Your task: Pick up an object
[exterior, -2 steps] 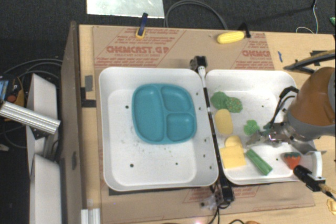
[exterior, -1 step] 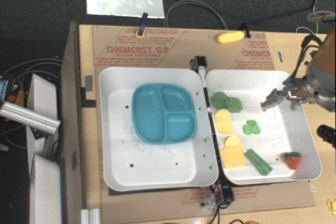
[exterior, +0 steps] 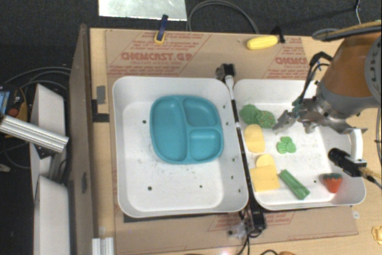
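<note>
On the left of the table (exterior: 95, 146) sits the left bin (exterior: 128, 188), and in it lies a blue divided plate (exterior: 186, 129), flat, with three compartments. It rests near the middle of that bin, apart from the walls.

Just beside it, sharing the middle divide, is the right bin (exterior: 310, 203), which holds the small things. Nearest the divide at the top is a dark green leafy piece (exterior: 255, 114). Just below it lies a pale yellow piece (exterior: 255, 138), and below that a second yellow piece (exterior: 265, 175) close to the bin's near wall. Beside this one, slanted, is a green stick-shaped piece (exterior: 294, 184). A small light green piece (exterior: 286, 145) lies alone near the middle of the bin floor. In the bin's near right corner is a red piece (exterior: 332, 182) with a green top.

The tool (exterior: 285, 121) hangs over the upper middle of the right bin, just right of the dark green leafy piece and above the small light green piece. Its fingers look slightly apart, and nothing shows between them. The grey arm (exterior: 352, 77) with its orange band reaches in from the right.

Beyond the bins, a yellow object (exterior: 261, 42) lies on the cardboard (exterior: 197, 54).
</note>
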Tool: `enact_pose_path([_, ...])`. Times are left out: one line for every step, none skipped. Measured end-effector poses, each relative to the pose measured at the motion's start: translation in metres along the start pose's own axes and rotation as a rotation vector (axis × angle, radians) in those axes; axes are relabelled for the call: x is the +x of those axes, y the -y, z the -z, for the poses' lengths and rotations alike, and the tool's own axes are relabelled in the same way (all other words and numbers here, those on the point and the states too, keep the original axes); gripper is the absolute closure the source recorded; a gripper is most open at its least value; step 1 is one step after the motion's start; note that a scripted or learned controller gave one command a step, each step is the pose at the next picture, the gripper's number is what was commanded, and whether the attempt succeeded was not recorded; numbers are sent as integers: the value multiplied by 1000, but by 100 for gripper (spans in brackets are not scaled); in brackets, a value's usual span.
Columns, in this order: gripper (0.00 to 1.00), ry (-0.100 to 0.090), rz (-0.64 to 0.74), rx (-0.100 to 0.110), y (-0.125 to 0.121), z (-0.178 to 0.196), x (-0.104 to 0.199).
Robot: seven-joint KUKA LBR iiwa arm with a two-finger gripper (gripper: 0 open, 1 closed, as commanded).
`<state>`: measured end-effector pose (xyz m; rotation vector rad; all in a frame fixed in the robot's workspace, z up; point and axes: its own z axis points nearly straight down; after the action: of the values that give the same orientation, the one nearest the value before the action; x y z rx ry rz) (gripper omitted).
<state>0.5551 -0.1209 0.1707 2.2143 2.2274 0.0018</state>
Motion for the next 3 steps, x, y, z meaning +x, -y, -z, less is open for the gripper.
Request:
enact_pose_path([0,0,0,2,-19,-74,-2])
enact_pose_path([0,1,-6,3,22,-64,-20])
enact_pose_path([0,2,2,-8,-71,-85,-14])
